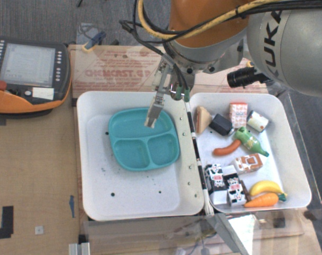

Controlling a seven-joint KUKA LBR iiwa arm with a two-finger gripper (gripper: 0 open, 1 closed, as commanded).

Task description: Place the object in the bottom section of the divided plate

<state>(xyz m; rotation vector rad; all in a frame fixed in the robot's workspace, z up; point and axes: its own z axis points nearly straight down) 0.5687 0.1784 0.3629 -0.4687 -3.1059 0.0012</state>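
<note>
Inside the left white bin (pixel 92 185), a little toward its far side, lies the teal divided plate (pixel 130 153), flat on the bin floor, with one wide section at the far end and two smaller sections side by side at the near end. All three sections look bare. The gripper (pixel 150 122) hangs over the wide far section, its tip low over that section's right part; from where I stand I cannot tell whether it is spread or pressed together, nor whether anything sits in it (the tip is too slim and blurred). The arm (pixel 214 15) comes down from the upper right, orange band and cables above.

Just beside it, the right bin (pixel 296 158) holds the clutter: a tan wedge (pixel 202 118), a black block (pixel 221 125), a pink carton (pixel 238 113), a white can (pixel 257 122), a green bottle (pixel 250 141), a sausage (pixel 226 150), an orange-and-white carton (pixel 248 163), two cow-patterned cartons (pixel 217 175), a banana (pixel 265 187) and a carrot (pixel 262 200).

Well apart on the left rests a teach pendant (pixel 28 76).
</note>
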